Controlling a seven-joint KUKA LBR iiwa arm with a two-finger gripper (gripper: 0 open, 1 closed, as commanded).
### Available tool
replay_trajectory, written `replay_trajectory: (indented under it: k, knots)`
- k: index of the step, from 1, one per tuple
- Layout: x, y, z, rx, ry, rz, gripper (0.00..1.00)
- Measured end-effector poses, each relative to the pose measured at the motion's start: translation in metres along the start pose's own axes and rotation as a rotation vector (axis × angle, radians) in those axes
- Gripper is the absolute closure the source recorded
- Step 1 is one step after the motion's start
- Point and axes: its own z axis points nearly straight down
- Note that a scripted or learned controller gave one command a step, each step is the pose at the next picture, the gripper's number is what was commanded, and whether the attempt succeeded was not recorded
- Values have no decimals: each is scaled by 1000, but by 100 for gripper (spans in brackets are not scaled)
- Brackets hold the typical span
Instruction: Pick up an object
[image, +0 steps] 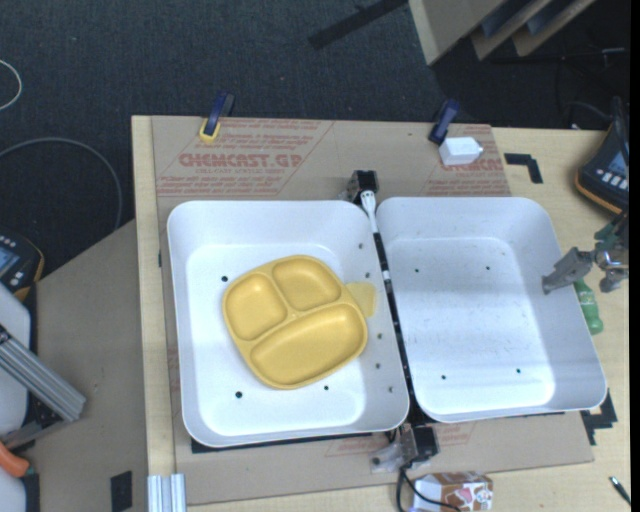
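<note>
Two shallow white bins sit side by side on the bench, the left bin (190, 300) and the right bin (480, 300). The left one holds a yellow divided plate (293, 320), lying flat near its middle, long axis running from upper left to lower right, the two smaller compartments toward the far side and the large one nearer. A small yellow piece (362, 297) lies just beside the plate's right edge. The gripper (578, 268) hangs at the right bin's right rim, well apart from the plate; whether it is spread or closed cannot be told. A green object (590, 308) lies along that rim beneath it.
</note>
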Motion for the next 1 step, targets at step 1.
replay_trajectory:
  k: [1]
  knots:
    - [-8,-32,-180,-15,-7,-1,0]
